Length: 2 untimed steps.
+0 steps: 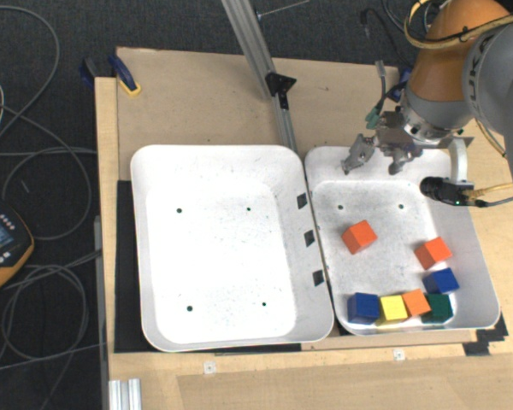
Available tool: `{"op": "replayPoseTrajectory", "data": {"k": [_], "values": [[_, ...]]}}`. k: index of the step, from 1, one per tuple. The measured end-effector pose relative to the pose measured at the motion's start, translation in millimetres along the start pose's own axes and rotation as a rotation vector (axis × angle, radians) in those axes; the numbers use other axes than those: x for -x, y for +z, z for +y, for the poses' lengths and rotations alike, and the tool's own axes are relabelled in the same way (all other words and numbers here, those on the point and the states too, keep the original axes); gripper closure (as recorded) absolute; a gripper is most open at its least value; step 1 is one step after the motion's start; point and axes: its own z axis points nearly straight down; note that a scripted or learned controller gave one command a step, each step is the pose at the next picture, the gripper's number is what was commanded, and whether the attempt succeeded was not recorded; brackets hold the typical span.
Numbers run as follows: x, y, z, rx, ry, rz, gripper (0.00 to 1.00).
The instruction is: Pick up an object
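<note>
1. Wooden bench [197, 84] carries two white bins.
2. Gripper [375, 157] hovers over the right bin's [470, 254] far edge, fingers spread wide, holding nothing.
3. Orange cube [358, 236] sits mid-bin; more blocks [402, 306] line the near wall.

Two shallow white plastic bins sat side by side on the wooden worktop [197, 84]. The small blocks all lay in the right bin [325, 229], most along its front edge. The gripper [376, 156] hung over that bin's back edge.
</note>
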Motion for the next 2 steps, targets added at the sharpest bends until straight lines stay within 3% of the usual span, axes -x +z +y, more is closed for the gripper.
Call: {"op": "replayPoseTrajectory", "data": {"k": [2], "values": [[-1.6, 78.3, -9.4, 0.002, -0.001, 0.000, 0.00]]}}
